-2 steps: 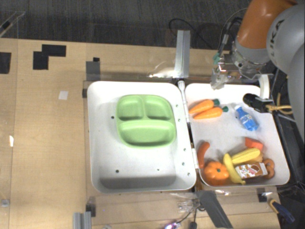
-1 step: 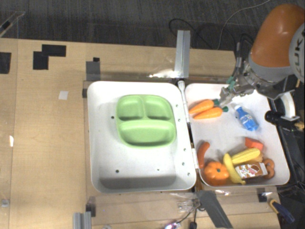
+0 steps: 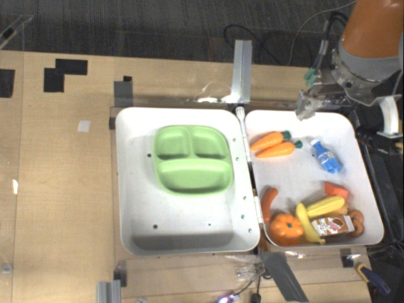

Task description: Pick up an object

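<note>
Left bin (image 3: 136,169): green divided plate (image 3: 192,158), three compartments, lying flat near the middle. Right bin (image 3: 356,144): two orange carrots (image 3: 273,144) with green tips side by side near the top left; small blue bottle (image 3: 327,156) with white cap to their right, well apart from the pile. Bottom pile: red-brown sausage (image 3: 269,201), orange fruit (image 3: 286,228), yellow banana (image 3: 307,223), yellow corn-like piece (image 3: 327,205), brown carton (image 3: 332,225) with a label too small to read. My hand (image 3: 307,105) hovers over the right bin's top rim, holding nothing; how far open it is, I cannot tell.
</note>
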Tool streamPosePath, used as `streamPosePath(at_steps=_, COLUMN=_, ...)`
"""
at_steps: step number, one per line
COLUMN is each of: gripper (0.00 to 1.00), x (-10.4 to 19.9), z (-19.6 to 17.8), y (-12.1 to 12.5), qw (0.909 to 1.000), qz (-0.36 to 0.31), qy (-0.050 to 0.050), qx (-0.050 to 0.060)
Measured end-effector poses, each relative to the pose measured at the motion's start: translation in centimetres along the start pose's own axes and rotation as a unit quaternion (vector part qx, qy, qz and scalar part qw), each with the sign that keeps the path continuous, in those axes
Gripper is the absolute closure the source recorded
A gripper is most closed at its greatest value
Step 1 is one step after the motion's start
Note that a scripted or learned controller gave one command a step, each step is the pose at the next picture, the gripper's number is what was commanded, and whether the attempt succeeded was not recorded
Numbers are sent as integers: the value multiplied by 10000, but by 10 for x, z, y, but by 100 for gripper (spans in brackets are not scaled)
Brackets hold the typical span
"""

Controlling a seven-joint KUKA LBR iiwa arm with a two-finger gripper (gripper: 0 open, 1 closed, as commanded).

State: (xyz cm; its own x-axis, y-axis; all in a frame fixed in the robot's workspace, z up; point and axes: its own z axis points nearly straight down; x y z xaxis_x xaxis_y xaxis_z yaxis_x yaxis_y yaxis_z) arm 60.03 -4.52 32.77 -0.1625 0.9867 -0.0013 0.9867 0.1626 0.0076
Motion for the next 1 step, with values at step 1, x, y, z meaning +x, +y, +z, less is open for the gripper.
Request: streamPosePath(at_steps=1, gripper=100, x=19, z=24, y=15, qw=9998, qz=-199, qy=4, qx=11)
